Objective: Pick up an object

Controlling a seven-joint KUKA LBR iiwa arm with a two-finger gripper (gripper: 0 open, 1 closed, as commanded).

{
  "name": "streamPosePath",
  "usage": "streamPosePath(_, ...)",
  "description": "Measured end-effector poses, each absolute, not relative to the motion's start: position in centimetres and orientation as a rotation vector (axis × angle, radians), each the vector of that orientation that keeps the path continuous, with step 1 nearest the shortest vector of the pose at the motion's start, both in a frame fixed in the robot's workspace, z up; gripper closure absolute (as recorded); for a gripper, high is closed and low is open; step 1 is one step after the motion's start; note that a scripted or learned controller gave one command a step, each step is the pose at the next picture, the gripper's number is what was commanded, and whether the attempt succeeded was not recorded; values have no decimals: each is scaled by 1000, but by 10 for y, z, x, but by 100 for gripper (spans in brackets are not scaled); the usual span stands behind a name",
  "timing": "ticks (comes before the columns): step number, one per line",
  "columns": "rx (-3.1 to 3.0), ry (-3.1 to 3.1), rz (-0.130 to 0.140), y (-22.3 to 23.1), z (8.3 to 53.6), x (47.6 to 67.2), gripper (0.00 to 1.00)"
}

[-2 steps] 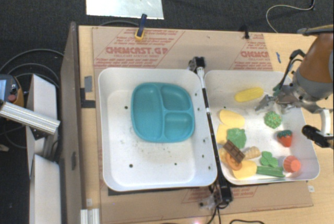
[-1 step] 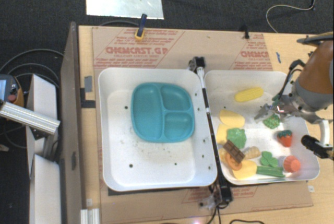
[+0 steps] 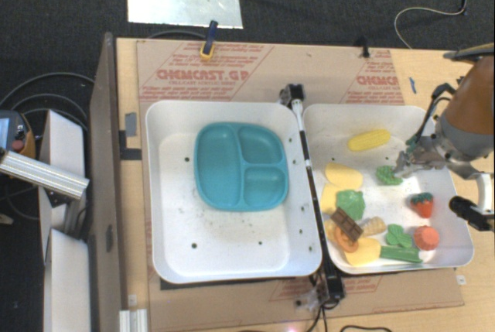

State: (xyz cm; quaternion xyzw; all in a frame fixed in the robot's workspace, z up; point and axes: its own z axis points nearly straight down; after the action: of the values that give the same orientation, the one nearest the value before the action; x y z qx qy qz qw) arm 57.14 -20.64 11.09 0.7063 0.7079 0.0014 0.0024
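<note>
Green toy vegetable [image 3: 388, 175] lies on the floor of the right bin [image 3: 464, 249], at about three o'clock from the bin's middle, and the gripper [image 3: 405, 162] sits low just beside it at its two o'clock. Nothing looks lifted, so I judge the pick is not yet made: closing and raising are left. Yellow corn [image 3: 369, 140] lies at eleven o'clock of the vegetable, a strawberry [image 3: 422, 203] at five. The left bin [image 3: 166, 265] bears a teal plate [image 3: 240, 167].
</note>
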Motion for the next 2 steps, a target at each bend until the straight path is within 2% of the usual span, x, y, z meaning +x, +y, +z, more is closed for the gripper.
streamPosePath(1,2208,2222,7,-206,150,627,100)
streamPosePath(2,2214,2224,2,-206,148,624,0)
